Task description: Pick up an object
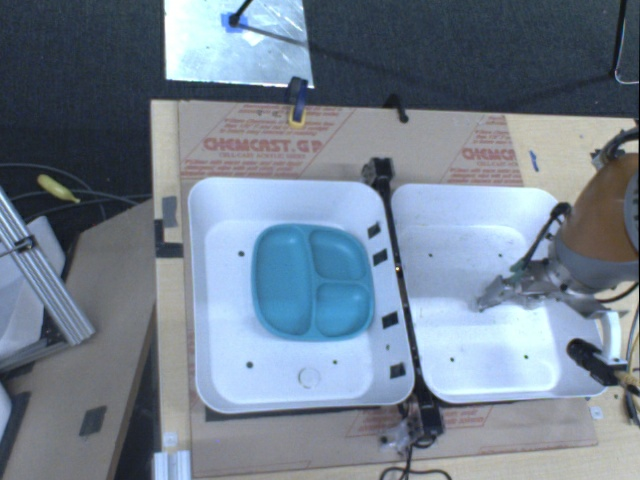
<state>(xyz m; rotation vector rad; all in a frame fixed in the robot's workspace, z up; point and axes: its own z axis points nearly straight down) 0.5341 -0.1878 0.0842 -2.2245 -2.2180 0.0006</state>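
Note:
A blue divided plate [310,280] lies flat in the middle of the left bin [215,218]. A small white round piece [308,376] rests on that bin's floor near its front wall. My gripper [487,297] hangs low over the floor of the right bin [470,218], at its middle right, pointing left. It is well apart from the plate, on the other side of the divider between the bins. I see nothing at its tip. The grey arm with its orange band [605,208] comes in from the right.
The bins sit side by side on a cardboard sheet [260,143], joined by black clips [380,258]. A yellow-blue clamp [297,101] stands behind the left bin. A metal sheet [235,28] lies on the dark floor beyond, and an aluminium frame [40,278] stands at the left.

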